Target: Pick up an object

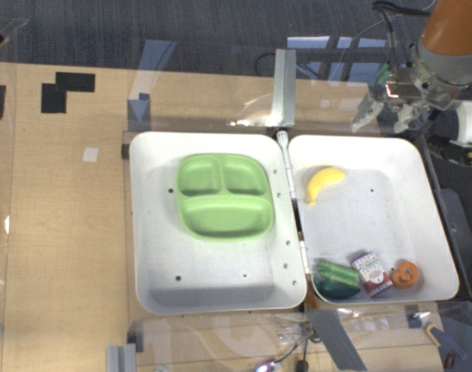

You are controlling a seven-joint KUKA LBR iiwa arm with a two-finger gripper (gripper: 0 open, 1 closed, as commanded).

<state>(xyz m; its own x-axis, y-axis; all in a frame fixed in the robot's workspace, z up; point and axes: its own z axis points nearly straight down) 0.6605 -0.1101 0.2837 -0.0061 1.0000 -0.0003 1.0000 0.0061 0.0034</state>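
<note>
In the right bin [422, 208] a yellow banana [325, 183] lies near the upper left. Along the bin's front edge sit a dark green object [336, 278], a small red and white carton [371, 273] and an orange round object [406, 273]. My gripper [387, 116] hangs above the back rim of the right bin, well away from all of these. Its fingers are spread open, with nothing between them.
The left bin [154, 270] holds a green divided plate [224, 194]. A metal divider [285, 91] stands upright behind the seam between the two bins. Wooden bench surface stretches to the left.
</note>
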